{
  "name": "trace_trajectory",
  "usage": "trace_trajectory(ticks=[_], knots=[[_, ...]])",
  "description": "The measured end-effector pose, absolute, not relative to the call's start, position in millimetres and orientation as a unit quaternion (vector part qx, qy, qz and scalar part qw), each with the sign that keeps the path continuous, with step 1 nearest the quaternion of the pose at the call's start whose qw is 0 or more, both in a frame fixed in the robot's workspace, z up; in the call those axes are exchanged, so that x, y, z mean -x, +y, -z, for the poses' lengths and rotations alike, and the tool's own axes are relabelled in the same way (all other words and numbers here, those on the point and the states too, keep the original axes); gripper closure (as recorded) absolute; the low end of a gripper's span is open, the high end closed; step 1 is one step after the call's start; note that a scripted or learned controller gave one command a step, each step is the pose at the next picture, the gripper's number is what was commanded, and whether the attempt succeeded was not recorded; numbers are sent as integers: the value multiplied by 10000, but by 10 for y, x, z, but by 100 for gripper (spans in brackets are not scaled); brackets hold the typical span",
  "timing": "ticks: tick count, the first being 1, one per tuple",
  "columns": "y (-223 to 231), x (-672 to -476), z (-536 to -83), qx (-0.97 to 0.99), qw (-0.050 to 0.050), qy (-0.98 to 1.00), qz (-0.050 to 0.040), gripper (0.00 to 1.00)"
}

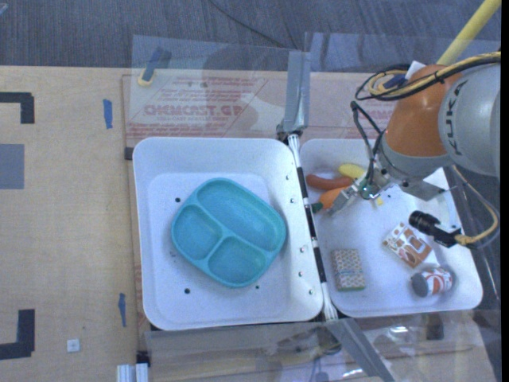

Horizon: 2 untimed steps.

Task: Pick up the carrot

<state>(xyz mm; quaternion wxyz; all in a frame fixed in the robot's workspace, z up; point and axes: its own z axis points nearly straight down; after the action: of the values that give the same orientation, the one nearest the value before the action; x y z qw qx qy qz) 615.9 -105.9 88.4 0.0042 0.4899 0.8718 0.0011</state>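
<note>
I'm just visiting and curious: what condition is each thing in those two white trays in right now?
Carrot: lying in right bin, at gripper tip.
Divided plate: flat in left bin, nothing on it.
Hot dog: lying flat.
Snack packet: lying flat.

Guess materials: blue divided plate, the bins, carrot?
Blue divided plate: looks like moulded plastic, matte, uniform colour with soft rounded ridges. White bins: likely thin formed plastic, smooth with slight sheen and rounded corners. Carrot: small and partly hidden by the claw; even orange suggests toy plastic, but unclear.
</note>
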Motion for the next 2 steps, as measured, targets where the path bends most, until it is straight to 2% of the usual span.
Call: trace_trajectory(ticks=[1,2], knots=[[-1070,-6176,-1005,-4917,75,8707,-32,100],[-294,-6065,-1853,-5838,18,8119,-9,100]])
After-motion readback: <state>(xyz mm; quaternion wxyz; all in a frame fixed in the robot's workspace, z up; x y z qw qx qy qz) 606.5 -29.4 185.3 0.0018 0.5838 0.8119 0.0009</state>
